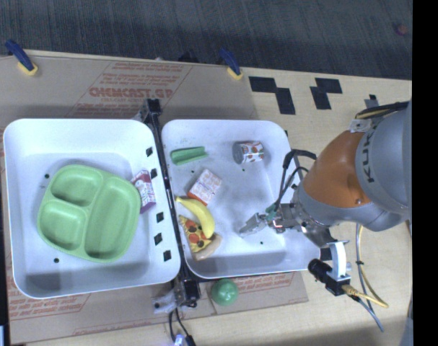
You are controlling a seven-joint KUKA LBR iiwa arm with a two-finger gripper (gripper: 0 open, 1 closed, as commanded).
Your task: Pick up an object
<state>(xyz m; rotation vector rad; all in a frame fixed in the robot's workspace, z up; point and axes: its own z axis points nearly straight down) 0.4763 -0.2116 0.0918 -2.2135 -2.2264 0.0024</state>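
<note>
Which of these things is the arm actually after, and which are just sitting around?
Could be picked:
banana
pizza slice
green pod
small can
snack packet
The gripper is over this bin.

Lying about:
green divided plate
wrapper
green ball
blue clamps

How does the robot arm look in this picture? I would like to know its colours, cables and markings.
The grey arm has rounded metal segments, with black lettering partly visible on its side, and a broad orange band above the wrist. Thin black cables loop beside the wrist. The small metallic pincer is silver-grey, with a little red and green near its base.
</note>
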